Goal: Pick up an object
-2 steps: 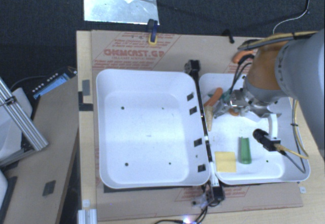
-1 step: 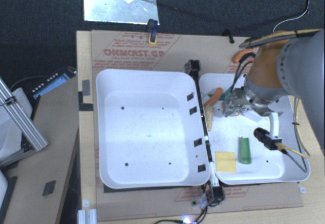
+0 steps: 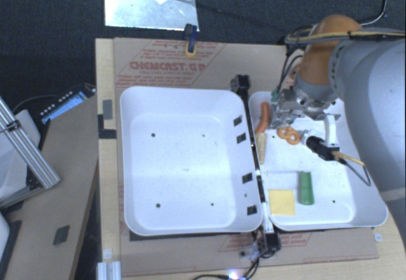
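Nearest the camera, a yellow square pad [image 3: 282, 202] and a green bar [image 3: 306, 188], its long axis running near to far, lie well to the near side of the gripper [image 3: 288, 117], in the white bin [image 3: 361, 209] below it. Closer in, an orange ring [image 3: 288, 136] sits just on the gripper's near side, seemingly all but under it. The gripper hangs low over the bin floor. Whether it is open or closed cannot be told from this slant, and nothing is seen held. Just beside the gripper, toward the other bin [image 3: 184, 164], an orange-red sausage-shaped piece [image 3: 262, 118] lies with its long axis near to far. Ring and sausage look the likeliest picks: one needs a slight draw nearward, the other a short sideways shift.
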